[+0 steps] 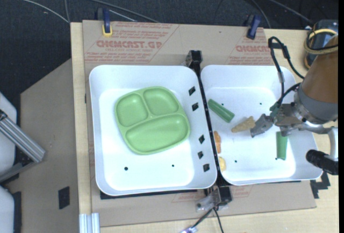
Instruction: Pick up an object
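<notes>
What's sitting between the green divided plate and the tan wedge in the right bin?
In the camera view, the bins' black divider, then a green block lying aslant.

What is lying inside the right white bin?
In the right white bin lie a green cylinder, a tan wedge-shaped piece, a second green stick and small orange bits. The hand covers the floor beneath it.

Open floor in right bin [236, 170] btwn 2 green sticks [221, 110].
</notes>
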`<state>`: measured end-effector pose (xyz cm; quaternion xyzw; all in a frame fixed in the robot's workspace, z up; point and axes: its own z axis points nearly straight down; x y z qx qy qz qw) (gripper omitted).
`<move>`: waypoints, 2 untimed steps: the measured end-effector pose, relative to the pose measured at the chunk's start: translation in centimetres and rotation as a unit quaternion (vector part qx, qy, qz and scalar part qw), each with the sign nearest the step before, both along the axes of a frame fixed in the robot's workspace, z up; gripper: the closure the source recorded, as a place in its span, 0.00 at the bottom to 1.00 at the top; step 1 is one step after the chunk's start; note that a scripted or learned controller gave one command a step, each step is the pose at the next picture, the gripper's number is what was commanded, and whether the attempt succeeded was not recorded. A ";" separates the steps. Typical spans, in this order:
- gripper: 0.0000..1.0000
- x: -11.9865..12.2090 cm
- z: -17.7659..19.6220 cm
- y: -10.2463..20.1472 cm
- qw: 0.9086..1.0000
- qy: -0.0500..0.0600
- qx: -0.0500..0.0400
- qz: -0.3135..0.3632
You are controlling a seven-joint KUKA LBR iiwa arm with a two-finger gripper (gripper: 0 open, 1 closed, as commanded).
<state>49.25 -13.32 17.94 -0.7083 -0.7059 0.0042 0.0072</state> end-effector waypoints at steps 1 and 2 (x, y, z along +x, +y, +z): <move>0.00 0.3 0.7 0.0 1.000 -0.007 -0.001 0.002; 0.00 -0.4 -5.1 0.8 1.000 -0.004 0.000 0.002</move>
